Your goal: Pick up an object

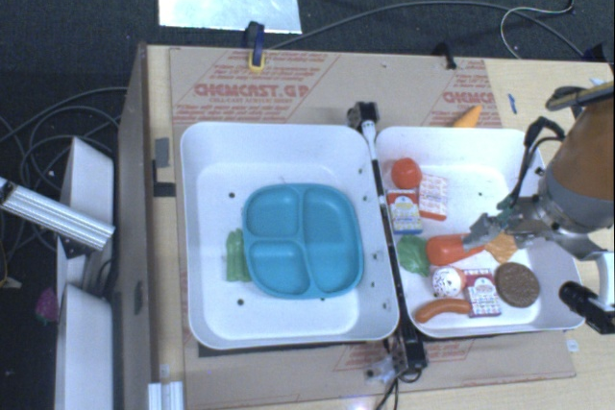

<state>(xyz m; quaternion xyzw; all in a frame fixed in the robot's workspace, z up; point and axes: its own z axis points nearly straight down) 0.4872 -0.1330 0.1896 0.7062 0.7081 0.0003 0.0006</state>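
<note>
The right bin [452,135] holds several toy foods: a red tomato [405,173], two small cartons [433,196] [404,211], a green piece [413,254], a red-orange pepper-like piece [444,250], a white ball [446,281], a sausage [440,309], a red packet [482,293] and a brown round cookie [517,284]. My gripper [483,230] reaches in from the right and sits low over the bin's middle right, just above the red-orange piece and a small orange chunk [502,249]. Its tip is dark and blurred against the toys.
The left bin [279,135] holds a blue divided plate [303,240] with a green item [235,256] at its left side. An orange carrot-like toy [467,117] lies on the cardboard behind the right bin. A divider rail [380,206] runs between the bins.
</note>
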